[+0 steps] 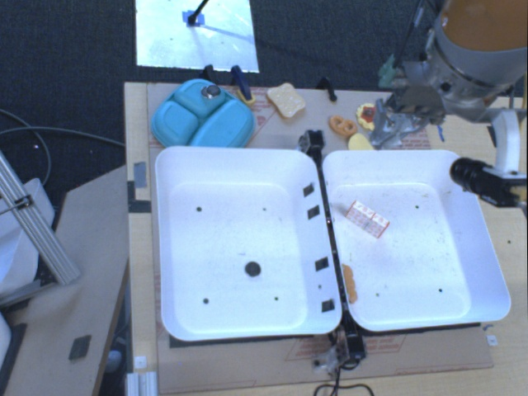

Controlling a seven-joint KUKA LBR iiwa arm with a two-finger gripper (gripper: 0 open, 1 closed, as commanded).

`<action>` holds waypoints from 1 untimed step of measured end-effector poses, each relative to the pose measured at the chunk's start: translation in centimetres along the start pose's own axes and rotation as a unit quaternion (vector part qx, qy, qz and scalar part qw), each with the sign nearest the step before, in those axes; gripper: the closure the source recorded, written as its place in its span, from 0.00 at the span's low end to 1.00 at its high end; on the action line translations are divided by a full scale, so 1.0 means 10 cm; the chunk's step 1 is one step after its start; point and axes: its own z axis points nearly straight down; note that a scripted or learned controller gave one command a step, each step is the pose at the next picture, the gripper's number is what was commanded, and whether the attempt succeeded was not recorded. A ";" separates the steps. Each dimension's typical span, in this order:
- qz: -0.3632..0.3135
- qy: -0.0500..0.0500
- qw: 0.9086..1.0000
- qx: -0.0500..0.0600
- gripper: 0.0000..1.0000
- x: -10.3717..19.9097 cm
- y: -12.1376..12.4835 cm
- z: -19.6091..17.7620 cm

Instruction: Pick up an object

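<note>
In the right bin [462,246] a small pink and white box [366,219] lies near the middle. An orange, finger-shaped piece [349,283] rests against that bin's left wall. The left bin [190,180] holds a small dark round object [252,268]. My gripper [389,132] hangs over the back rim of the right bin, well above and behind the box. Nothing shows in its grasp.
Behind the bins lie a blue lidded tray [203,115], a toast slice [285,100], a pretzel [341,124], a yellow piece [360,143] and a red and yellow item [365,114]. A black cylinder [478,177] juts over the right bin's right rim.
</note>
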 end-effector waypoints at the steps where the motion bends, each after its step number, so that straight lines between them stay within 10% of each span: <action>1: 0.005 -0.002 1.000 0.012 1.00 -0.73 -0.07 1.21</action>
